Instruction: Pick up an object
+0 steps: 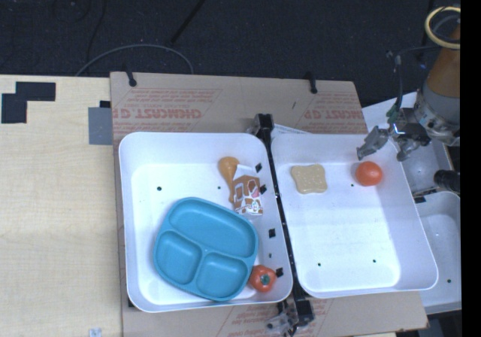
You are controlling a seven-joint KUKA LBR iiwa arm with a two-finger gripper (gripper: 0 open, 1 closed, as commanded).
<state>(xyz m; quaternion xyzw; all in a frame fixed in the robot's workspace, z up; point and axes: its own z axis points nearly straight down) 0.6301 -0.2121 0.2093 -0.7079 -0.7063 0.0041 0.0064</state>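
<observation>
We see the arm (pixel 442 83) reaching in from the right, its orange band above the wrist near the upper right corner; its tool (pixel 388 144) hangs over the far right rim of the right bin (pixel 421 253), with its two fingers (pixel 370 145) spread apart and nothing between them, so we read it as released; just below and a little left of the tool lies a red tomato (pixel 368 174) on the floor of the right bin, near but apart from the fingertips; further left in the same bin we find a pale slice of bread (pixel 309 178), well apart from the tomato.

In the left bin (pixel 131 200) a blue sectioned plate (pixel 204 248) lies tilted across the lower half; at its lower right edge sits a small red pepper with a green stem (pixel 262 278), touching or nearly touching the plate, we cannot tell which; above the plate an orange drumstick-shaped toy (pixel 228 169) lies beside a small brown-and-white printed carton (pixel 247 195), close to the wall between the bins; both bins rest on a sheet of cardboard (pixel 225 102) spread on the pale wooden desk (pixel 52 200).
</observation>
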